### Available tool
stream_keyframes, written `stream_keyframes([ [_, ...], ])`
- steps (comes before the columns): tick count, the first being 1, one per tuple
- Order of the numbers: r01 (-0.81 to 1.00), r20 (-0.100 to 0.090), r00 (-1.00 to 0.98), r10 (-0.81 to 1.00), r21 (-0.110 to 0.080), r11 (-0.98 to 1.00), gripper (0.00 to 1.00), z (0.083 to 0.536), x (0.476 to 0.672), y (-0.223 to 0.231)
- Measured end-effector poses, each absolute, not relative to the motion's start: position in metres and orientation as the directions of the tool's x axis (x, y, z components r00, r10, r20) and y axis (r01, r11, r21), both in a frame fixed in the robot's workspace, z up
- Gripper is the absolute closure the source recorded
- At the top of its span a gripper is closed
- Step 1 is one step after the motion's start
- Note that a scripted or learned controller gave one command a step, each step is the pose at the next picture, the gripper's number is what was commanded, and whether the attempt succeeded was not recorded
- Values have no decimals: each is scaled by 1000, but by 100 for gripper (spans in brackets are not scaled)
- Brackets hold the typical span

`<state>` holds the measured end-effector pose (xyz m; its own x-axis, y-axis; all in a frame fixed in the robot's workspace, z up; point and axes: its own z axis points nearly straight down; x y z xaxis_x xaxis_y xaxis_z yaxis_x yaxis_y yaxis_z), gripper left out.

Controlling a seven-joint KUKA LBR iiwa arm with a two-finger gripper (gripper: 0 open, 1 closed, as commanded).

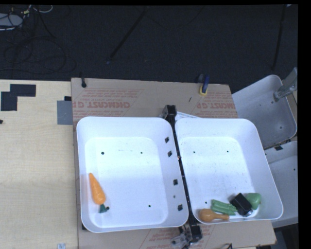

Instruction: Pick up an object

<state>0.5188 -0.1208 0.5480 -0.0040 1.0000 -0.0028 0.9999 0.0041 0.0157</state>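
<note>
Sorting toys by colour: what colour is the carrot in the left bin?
Orange, with a dark green top; the carrot shows clearly in the camera view.

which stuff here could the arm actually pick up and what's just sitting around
Could be picked up:
- orange carrot in the left bin
- green pod, black block, green piece and tan gourd, clustered in the right bin

Just lying about:
- yellow-and-blue clamp
- cardboard sheet
- cables

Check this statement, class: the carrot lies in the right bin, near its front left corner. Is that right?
Not quite. The camera view shows the carrot in the left bin, near its front left corner. The right bin holds other small things in its front right corner.
</note>
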Motion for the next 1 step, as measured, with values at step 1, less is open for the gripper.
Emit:
stream_keyframes([
  [1,1000,-1,-6,1000,-5,6,100,547,521,-121],
])
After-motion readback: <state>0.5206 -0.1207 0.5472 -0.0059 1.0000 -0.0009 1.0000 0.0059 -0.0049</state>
